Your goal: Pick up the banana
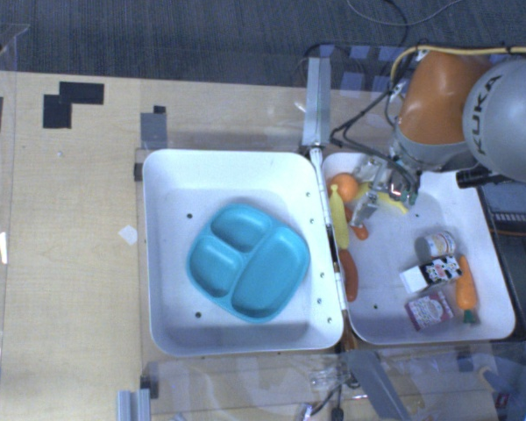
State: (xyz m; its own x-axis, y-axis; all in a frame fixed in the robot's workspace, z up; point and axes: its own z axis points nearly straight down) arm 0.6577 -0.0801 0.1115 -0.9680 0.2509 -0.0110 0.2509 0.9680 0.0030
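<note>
The banana [337, 218] is a slim yellow fruit lying lengthwise against the left wall of the right bin [491, 261], just below an orange [344, 185]. My gripper [379, 193] hangs low over the upper part of that bin, a little to the right of the banana and beside the orange. A small yellow patch [396, 202] shows at the gripper's right side; what it is I cannot tell. The banana lies free on the bin floor, apart from the gripper.
The left bin [167, 191] holds a blue divided plate [249, 261]. In the right bin lie a brown sausage [349, 275], a small red piece [359, 231], a can [437, 244], a white box [425, 274], a pink packet [430, 309] and a carrot [466, 293].
</note>
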